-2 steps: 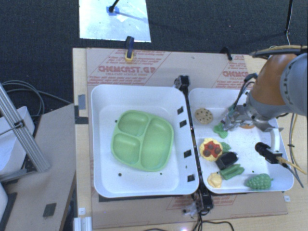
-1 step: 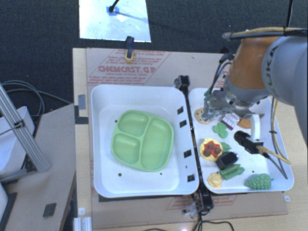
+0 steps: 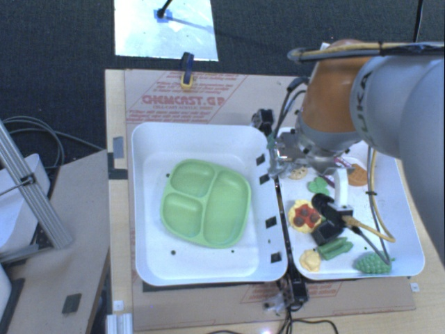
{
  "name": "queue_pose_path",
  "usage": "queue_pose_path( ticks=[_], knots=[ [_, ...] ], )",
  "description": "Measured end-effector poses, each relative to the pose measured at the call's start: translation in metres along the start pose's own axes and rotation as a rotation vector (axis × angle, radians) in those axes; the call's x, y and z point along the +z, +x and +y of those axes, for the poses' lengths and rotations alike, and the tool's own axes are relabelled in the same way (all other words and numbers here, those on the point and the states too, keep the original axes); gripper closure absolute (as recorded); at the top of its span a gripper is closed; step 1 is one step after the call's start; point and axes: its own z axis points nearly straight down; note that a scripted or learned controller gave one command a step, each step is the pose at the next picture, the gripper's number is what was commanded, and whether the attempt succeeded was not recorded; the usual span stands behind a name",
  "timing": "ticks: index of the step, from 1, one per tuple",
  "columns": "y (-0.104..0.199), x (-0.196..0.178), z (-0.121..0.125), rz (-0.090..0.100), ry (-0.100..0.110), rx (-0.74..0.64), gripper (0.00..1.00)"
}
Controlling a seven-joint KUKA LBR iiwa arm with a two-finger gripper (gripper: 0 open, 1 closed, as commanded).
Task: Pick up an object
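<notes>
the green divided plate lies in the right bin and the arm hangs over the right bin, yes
Not quite. The camera view shows the green divided plate in the left bin; the arm does hang over the right bin.

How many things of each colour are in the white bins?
Green: 4 (plate, small piece, long pod, bumpy bunch)
Yellow: 2 (red-spotted slice, lump)
Orange-brown: 1 (disc)
Beige: 1 (bit)
Total: 8 showing; the arm may hide more.
</notes>
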Motion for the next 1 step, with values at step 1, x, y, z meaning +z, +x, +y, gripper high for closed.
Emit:
queue_pose_path(
  ticks=[1],
  knots=[
    [0.0298, 0.0017, -0.0888, -0.001, 0.009, 0.004, 1.0]
  ],
)
